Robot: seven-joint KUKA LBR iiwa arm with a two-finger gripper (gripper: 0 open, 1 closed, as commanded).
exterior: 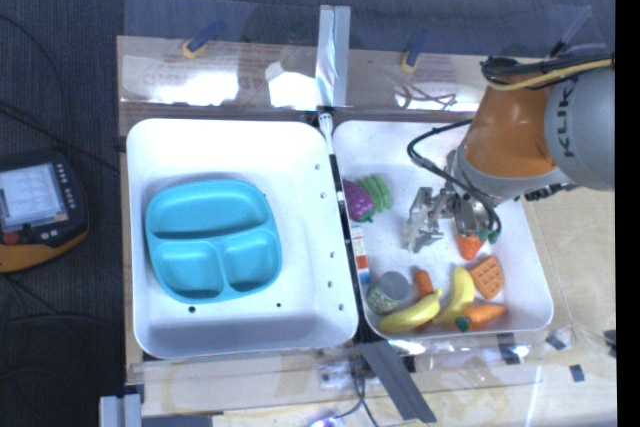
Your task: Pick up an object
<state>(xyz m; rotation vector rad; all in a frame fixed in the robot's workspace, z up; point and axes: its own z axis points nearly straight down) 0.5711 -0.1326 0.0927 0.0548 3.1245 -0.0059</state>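
Note:
My gripper (425, 227) hangs over the middle of the right bin (535, 260), fingers pointing down and left. They stand open with nothing between them. Just to its right lies a small orange carrot piece (470, 242). A purple and green toy vegetable (365, 198) lies to its left near the divider. Below the gripper are a grey can (390, 289), a yellow banana (428, 307), an orange waffle piece (487, 275) and a long carrot (481, 314).
The left bin (300, 150) holds a blue three-compartment plate (212, 237). A divider rail (343, 215) runs between the bins. The arm's orange band (510, 140) covers the right bin's upper right. A control pendant (35, 207) lies on the floor at far left.

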